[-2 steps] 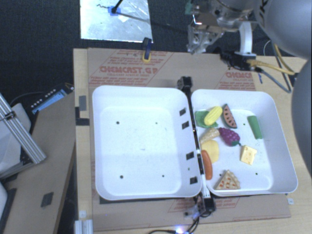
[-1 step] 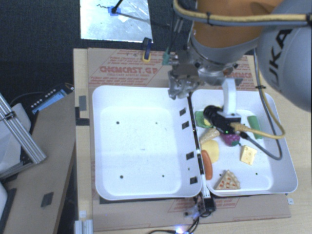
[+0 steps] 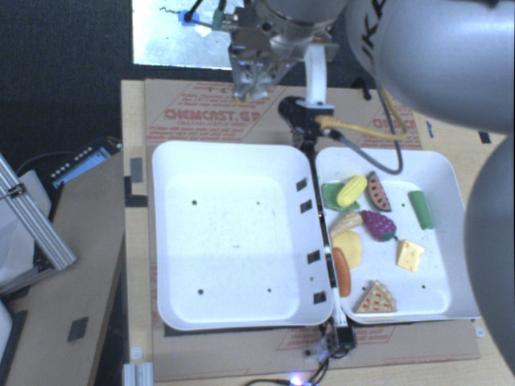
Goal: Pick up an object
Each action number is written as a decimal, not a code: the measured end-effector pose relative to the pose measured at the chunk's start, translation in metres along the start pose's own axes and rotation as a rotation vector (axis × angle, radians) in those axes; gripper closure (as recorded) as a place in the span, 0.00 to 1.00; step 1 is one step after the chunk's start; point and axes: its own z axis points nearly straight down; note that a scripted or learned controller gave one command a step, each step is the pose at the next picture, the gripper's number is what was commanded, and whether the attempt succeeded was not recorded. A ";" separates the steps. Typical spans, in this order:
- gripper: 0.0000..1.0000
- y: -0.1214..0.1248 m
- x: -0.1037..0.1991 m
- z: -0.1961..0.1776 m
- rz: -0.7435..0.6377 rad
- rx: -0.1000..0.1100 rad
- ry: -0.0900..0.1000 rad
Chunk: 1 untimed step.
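– Pale table (image 3: 72, 296), seen from above at a slant, with a brown cardboard sheet (image 3: 201, 111) printed in red lying on it. Two shallow white bins sit side by side on the cardboard, their inner rims touching.

– What is in the bins?

– Toy food, all of it in the right bin (image 3: 447, 296). Near its far inner corner lies a yellow corn cob (image 3: 352, 190), with a watermelon slice (image 3: 378, 191) just beside it. A green piece (image 3: 420, 209) lies toward the outer wall. Purple grapes (image 3: 378, 225) sit in the middle, a cheese wedge (image 3: 409, 256) is near them, and a pizza slice (image 3: 375, 298) rests by the near rim. Along the inner wall are a rounded yellow piece (image 3: 348, 246) and an orange piece (image 3: 343, 273), touching each other.

– And the left bin?

– The left bin (image 3: 233, 240) shows its white floor, marked with a few small dark dots.

– Where is the robot?

– A grey arm (image 3: 434, 47) crosses the upper right of the picture. Its hand (image 3: 253, 83) hangs over the cardboard just beyond the far rim of the left bin, well apart from the toys. The hand is blurred, so I cannot tell whether it is open or closed.
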 end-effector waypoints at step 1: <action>1.00 0.048 0.019 -0.012 0.000 0.003 -0.001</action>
